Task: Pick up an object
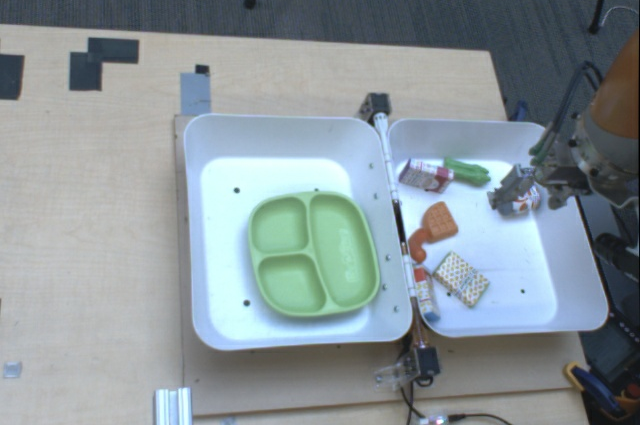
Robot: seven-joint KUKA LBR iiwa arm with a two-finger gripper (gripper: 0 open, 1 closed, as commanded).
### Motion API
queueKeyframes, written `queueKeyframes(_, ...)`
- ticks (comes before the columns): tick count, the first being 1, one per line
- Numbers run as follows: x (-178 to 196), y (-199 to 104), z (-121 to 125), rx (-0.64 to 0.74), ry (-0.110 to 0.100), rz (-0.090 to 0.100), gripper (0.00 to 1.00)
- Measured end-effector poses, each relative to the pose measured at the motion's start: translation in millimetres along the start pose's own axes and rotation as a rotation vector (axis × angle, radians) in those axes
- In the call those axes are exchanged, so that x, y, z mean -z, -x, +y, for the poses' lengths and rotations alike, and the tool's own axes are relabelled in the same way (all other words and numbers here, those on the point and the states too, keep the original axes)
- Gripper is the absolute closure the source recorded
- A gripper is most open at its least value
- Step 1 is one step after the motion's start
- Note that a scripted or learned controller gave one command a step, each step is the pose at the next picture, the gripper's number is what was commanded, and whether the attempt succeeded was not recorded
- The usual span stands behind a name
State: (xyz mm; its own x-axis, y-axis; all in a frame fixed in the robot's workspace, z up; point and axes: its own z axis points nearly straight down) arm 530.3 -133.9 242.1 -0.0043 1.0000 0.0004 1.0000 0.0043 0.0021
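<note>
Two shallow, smooth white plastic bins with rounded corners sit side by side on a pale wooden bench. The left bin [290,138] holds one thing: a matte light-green plastic plate [314,254], rounded-rectangular, divided into three compartments.

The right bin [560,298] holds several small objects. One slim green cylinder-like item [468,171] lies near the far wall, touching a small glossy packet in dark red and white [425,176] beside it. One flat orange piece with an irregular outline [436,223] lies near the middle. Just in front of it lies one small rectangular packet, tan with a dotted pattern [461,277]. One thin stick-shaped item with red, white and blue sections [424,290] rests along the bin's left wall.

The grey metal two-finger gripper [519,190] reaches in from the right and sits low over the far right part of the right bin. A small greyish object with a touch of red [522,201] shows at its tip, too blurred to identify, and whether it is held cannot be told. The green item lies just to the gripper's left; the orange piece and tan packet are farther off, toward the near left.
</note>
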Motion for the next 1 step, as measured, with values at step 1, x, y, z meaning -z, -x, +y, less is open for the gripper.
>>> queueKeyframes(1,-155.8,8.3,32.6,-0.002,0.006,-0.002,0.00)
